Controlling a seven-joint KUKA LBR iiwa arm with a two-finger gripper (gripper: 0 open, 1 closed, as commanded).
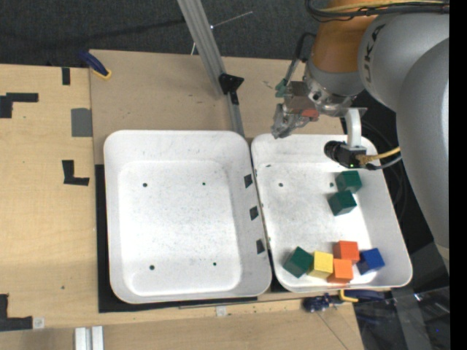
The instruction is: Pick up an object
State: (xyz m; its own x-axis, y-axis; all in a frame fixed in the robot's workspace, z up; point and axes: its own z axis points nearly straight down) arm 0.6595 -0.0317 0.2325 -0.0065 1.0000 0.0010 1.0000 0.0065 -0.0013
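Observation:
My gripper [282, 130] hangs over the far left corner of the right bin [292, 195], well away from every block. Two dark green blocks [349, 181] [341, 203] lie near the bin's right wall. Along the near edge sit a green block [298, 262], a yellow block [322, 262], two orange blocks [346, 251] [340, 269] and a blue block [371, 260], packed close together. I see nothing held under the gripper.
The left bin [117, 195] stands beside the right one, their rims meeting at the middle. A slanted metal post [208, 42] rises behind the bins, close to the gripper's left. The arm fills the upper right.

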